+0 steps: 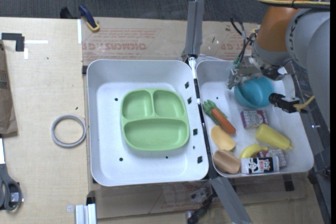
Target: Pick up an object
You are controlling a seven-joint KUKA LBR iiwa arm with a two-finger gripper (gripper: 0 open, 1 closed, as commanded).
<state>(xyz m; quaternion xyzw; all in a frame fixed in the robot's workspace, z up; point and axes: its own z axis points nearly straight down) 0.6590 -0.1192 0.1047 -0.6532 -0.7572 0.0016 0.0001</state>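
My gripper (237, 77) hangs over the back of the right bin (210, 78), directly to the left of a teal-blue cup (255, 93) and touching or nearly touching its rim. Nearer the front of that bin lie a carrot with a green top (222, 119), a pink can (253, 118), a yellow cylinder (273, 137), a yellow banana (251, 151), a pale yellow piece (222, 139), a tan bread-like piece (227, 162) and a small black-and-white carton (260, 165). The grey arm with its orange band (277, 23) comes in from the upper right.
The left bin (100, 113) holds a green divided plate (155, 119). On the bench to the left lie a tape ring (69, 130) and scissors (8, 194). A grey post (194, 29) stands behind the divide between the bins. Cables run along the arm.
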